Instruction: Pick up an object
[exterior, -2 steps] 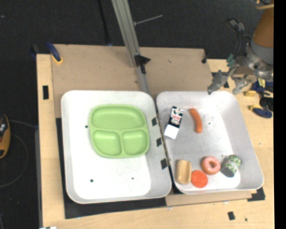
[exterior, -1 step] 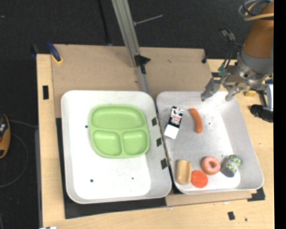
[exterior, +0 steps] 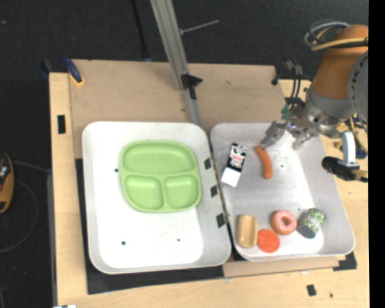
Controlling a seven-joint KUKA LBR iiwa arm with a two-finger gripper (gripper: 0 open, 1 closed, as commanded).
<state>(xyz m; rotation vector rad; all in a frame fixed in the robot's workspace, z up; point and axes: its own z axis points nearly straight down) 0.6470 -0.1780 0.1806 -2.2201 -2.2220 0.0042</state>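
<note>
Lowest in the frame, along the right bin's (exterior: pixel 330 191) near edge, sit a tan roll (exterior: pixel 246 230), a red ball (exterior: pixel 268 240), a pink donut (exterior: pixel 283 221) and a green-white ball (exterior: pixel 311 222). Higher up lie an orange carrot (exterior: pixel 265 162) and a small carton (exterior: pixel 233 165). At upper right the tool (exterior: pixel 286 133) hangs spread just above the carrot, gripping nothing. Left of it, a green tray (exterior: pixel 160 176) sits in the left bin (exterior: pixel 102 236).

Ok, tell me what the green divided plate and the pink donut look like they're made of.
Green divided plate: probably moulded plastic, matte, judging by its uniform colour, rounded edges and three smooth compartments.
Pink donut: likely a toy of plastic or rubber; its even pink surface and tidy ring shape suggest so, but the view is too coarse to be sure.
</note>
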